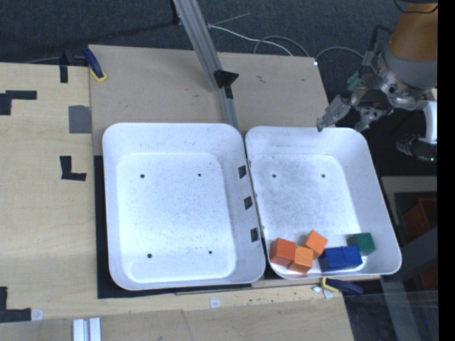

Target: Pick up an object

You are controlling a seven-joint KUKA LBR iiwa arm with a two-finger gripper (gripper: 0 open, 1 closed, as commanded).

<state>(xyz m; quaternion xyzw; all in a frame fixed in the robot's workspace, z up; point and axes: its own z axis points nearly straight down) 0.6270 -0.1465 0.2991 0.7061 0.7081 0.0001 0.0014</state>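
Gripper (343, 118), fingers apart and empty, hovers over right bin (370, 155) far rim; blocks (307, 251) crowd the near corner, so neighbours may block finger entry and spoil the grasp

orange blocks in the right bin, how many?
3. All in the right bin's near corner: one orange block leftmost, one behind and to its right, one at the front beside the blue block. More could be hidden underneath.

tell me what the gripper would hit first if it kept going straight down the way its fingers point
Likely the far rim of the right bin: the gripper, open and holding nothing, points down-left just above that edge. Depth is unclear, so it could land just inside instead.
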